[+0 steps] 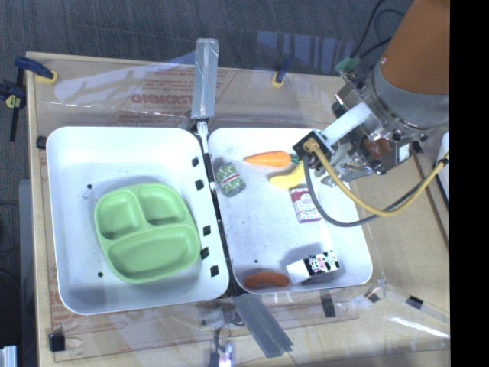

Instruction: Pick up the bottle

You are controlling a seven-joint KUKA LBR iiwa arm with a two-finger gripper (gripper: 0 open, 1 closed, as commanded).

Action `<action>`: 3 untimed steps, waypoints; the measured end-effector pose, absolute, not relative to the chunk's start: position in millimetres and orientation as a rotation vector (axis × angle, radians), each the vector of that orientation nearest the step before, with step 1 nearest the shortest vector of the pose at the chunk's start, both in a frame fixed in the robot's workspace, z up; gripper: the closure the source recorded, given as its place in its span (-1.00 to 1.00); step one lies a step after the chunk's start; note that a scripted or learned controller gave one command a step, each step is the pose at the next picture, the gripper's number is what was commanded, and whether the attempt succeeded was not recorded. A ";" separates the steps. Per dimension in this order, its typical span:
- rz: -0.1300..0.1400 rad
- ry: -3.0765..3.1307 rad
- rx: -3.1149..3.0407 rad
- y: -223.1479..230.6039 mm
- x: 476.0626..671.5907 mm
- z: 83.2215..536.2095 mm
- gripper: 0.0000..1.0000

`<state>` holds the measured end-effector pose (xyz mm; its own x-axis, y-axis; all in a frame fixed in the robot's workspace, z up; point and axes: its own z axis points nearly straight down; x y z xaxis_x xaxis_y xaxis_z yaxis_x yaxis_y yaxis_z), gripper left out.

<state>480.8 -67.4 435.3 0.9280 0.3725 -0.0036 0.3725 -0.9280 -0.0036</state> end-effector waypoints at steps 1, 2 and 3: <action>0.012 -0.605 -3.077 -66.5 481.4 445.2 1.00; 0.013 -0.606 -3.077 -66.4 481.4 445.2 -1.00; 0.008 -0.701 -3.061 -28.9 476.7 441.7 -1.00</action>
